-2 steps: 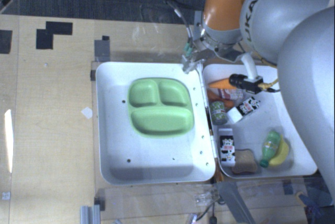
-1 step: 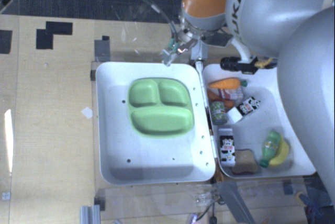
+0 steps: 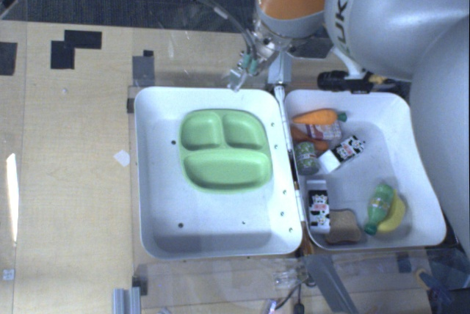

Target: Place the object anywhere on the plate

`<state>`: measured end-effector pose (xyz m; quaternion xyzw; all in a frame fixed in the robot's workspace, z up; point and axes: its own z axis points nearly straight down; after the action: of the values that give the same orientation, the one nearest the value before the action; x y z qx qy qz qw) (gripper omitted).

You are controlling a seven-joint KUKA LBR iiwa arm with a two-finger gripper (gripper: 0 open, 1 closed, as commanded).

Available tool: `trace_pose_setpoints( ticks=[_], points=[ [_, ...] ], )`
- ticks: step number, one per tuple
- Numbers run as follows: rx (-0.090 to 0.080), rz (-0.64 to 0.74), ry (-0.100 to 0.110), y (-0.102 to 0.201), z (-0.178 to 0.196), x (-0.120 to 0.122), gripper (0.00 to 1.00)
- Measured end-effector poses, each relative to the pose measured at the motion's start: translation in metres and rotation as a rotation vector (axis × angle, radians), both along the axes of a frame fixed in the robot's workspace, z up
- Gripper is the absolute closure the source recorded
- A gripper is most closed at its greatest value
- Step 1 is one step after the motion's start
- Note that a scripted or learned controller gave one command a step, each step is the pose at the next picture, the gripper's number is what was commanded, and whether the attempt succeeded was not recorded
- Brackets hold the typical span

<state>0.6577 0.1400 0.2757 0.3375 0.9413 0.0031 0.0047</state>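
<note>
Dark carpet is seen beyond the far edge of the wooden bench [image 3: 66, 173], and two white bins lie on it side by side. A green plate [image 3: 224, 150] with three compartments lies near the middle of the left bin [image 3: 158, 232]; nothing is on it. The right bin [image 3: 422, 180] holds the objects: a carrot [image 3: 316, 117] at its far left corner, a small can [image 3: 305, 157] by its left wall, two cow-patterned cartons [image 3: 351, 147] [image 3: 318, 210], a green bottle [image 3: 379, 206] touching a banana [image 3: 397, 213] near the right wall, and a brown piece [image 3: 344, 227] at the near edge.

The gripper [image 3: 250, 64] is seen above the far edge of the left bin. Whether it is released or clenched cannot be told, and nothing is seen in it.

An object is judged to be not yet picked. A firm, box-shaped carton that lies apart from the walls would probably be gripped more easily than the round, smooth bottle or the curved banana. The plate looks smooth and shallow, so a low release over the big compartment is advised.
</note>
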Motion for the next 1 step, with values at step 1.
trace_pose_setpoints(
  ticks=[1],
  points=[
    [-0.002,0.15,0.006,-0.0513,-0.0903,-0.091,1.0]
  ],
)
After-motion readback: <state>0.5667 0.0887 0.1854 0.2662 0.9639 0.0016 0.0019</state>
